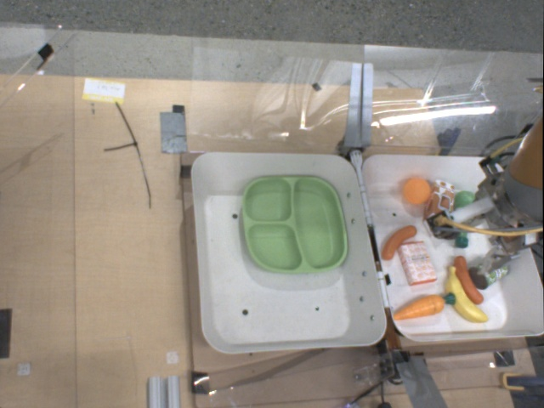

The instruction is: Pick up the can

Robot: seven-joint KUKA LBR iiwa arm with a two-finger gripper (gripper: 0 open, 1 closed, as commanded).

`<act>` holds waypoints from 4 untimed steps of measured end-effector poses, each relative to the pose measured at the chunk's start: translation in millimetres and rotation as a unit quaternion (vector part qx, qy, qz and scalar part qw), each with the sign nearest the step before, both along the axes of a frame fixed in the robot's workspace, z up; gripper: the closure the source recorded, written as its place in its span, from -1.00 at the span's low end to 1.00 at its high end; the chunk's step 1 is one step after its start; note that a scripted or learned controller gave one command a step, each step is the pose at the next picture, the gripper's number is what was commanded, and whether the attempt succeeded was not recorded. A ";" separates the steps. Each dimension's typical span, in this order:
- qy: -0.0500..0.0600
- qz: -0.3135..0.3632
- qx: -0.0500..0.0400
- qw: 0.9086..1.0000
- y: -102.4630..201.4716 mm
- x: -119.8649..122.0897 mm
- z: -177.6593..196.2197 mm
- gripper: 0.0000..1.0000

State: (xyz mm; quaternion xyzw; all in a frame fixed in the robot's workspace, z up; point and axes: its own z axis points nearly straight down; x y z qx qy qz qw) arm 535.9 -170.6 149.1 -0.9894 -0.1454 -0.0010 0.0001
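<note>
A small brown can with a white label (442,199) lies in the right bin (382,172), between an orange ball (416,191) and a green toy (464,199). The arm (520,185) reaches in from the right edge, with cables trailing across the bin. Its gripper (498,268) hangs low over the bin's right side, just above and right of a red sausage (468,280) and a banana (467,303). That puts it well below and to the right of the can. The gripper's tip is small and dark.
The right bin also holds an orange-brown sausage (399,242), a pink box (417,262) and a carrot (420,308). A green divided plate (295,224) sits in the left bin (221,313). A grey divider post (360,109) stands behind the bins.
</note>
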 end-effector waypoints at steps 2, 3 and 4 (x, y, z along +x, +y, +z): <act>0.001 -0.043 0.000 0.999 -13.8 -34.2 -25.2 -1.00; -0.001 -0.041 0.000 0.999 -14.8 -32.9 -13.6 1.00; -0.002 -0.032 -0.001 0.999 -51.7 -36.0 133.7 1.00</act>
